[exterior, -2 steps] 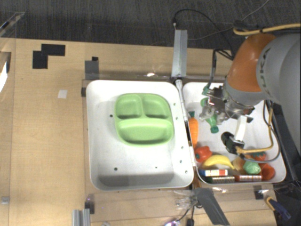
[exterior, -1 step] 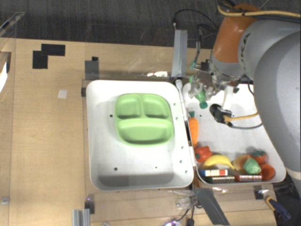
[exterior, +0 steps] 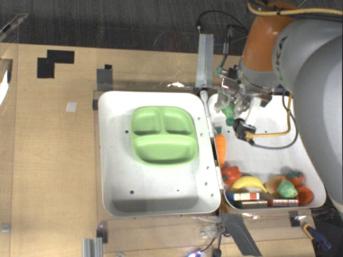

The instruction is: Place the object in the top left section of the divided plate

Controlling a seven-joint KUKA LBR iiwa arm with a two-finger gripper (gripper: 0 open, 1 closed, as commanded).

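— Green plate (exterior: 163, 135) sat bare in the left bin (exterior: 115, 159); the gripper (exterior: 231, 108) hung over the right bin (exterior: 313, 189).

— Holding something?

— A small green thing (exterior: 229, 112) by its tip; grip, I couldn't tell. Picking, I'd judge; next came carrying left.

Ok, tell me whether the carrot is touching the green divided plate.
Apart. The camera view shows the carrot in the right bin, against its left wall, while the green divided plate sits in the left bin, with bare white floor and both bin walls between them.
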